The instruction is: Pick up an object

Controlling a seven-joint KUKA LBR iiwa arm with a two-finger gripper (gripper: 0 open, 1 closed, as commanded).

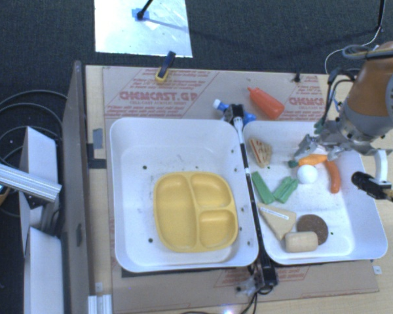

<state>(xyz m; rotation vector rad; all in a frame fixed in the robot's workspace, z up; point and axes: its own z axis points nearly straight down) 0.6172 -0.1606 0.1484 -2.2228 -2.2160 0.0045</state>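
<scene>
carrot (312,159) lies crosswise under gripper (318,150)

Single fixed camera, high above the bench (183,84), slanted downward, both white bins (128,175) in frame

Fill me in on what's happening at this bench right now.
A grey robot arm with an orange band reaches in from the right, its gripper low over the right bin. It sits just above an orange carrot-like piece and a white egg; nothing is clearly held. That bin also holds green sticks, a round brown cookie and other play food. The left bin holds a yellow divided tray.
</scene>
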